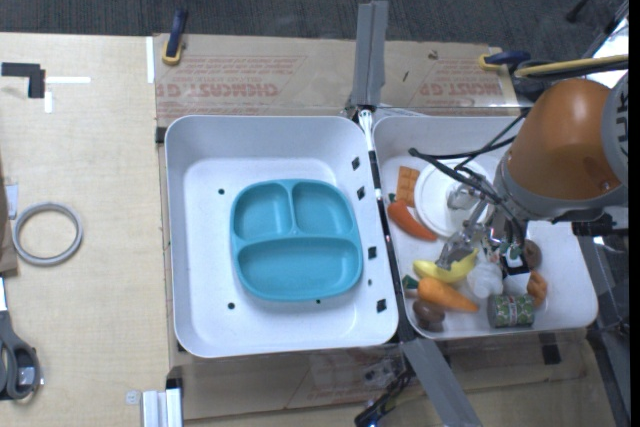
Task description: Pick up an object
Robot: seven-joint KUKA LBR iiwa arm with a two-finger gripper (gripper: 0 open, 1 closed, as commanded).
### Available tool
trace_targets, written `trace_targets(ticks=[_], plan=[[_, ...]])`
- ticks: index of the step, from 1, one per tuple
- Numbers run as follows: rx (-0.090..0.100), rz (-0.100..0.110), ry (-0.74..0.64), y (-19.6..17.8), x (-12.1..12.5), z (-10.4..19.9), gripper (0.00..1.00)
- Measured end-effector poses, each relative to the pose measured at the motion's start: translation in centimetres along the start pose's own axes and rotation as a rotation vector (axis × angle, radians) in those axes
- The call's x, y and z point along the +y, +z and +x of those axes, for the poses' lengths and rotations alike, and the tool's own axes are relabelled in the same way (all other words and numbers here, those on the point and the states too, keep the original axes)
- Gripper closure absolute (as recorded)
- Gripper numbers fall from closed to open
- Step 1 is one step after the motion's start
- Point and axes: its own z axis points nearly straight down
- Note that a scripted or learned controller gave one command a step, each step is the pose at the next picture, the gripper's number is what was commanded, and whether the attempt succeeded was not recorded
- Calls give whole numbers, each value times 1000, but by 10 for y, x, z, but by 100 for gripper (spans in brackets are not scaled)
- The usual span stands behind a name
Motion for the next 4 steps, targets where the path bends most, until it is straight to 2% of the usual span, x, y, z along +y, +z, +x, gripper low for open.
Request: trace_targets(ticks=[1,2,3,4], plan=[[51,23,5,21,-9,34,0],[73,22,-39,-18,-89,-38,0],[64,22,45,30,-80,-84,0],[70,30,196,32,-56,-65,0]])
